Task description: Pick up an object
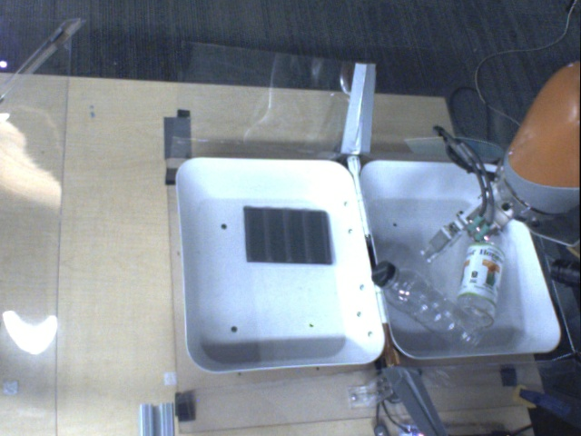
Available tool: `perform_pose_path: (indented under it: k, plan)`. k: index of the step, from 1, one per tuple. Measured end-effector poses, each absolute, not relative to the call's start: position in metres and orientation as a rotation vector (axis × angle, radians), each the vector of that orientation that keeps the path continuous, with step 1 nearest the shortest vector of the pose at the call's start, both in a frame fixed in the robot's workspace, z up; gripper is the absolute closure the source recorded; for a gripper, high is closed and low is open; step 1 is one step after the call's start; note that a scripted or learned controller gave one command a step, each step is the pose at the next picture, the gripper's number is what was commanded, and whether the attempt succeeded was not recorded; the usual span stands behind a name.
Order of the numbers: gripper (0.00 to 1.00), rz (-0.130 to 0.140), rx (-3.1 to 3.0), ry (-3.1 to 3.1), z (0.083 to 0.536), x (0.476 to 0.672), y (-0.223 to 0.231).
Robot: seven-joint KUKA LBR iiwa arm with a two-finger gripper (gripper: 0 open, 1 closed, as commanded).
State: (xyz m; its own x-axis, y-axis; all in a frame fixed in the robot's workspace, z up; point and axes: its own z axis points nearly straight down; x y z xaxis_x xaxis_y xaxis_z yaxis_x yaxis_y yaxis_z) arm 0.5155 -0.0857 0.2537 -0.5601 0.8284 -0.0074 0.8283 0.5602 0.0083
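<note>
Gripper [465,228] over right shallow white bin [408,189], finger state unclear; small white labelled bottle [480,275] directly below, clear plastic bottle [427,302] beside.

We see a pale wooden bench [100,271] bearing two white bins side by side: one bin [204,334] away from the gripper [467,228], the other bin [536,330] right beneath it.

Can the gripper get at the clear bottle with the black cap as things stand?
Probably yes. The clear bottle lies uncovered on the right bin's floor, gripper just above. The labelled bottle touching its base end may crowd a grasp there.
</note>
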Motion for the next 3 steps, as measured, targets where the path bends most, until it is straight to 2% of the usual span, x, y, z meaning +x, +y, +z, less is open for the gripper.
perform_pose_path:
  k: [1, 2, 3]
  plan:
    - [0.00, 0.003, 1.513, 2.745, 0.208, 0.546, -0.147]
    - [0.00, 0.007, 1.440, 2.775, 0.090, 0.572, -0.192]
    - [0.00, 0.005, 1.255, 2.862, 0.090, 0.621, -0.113]
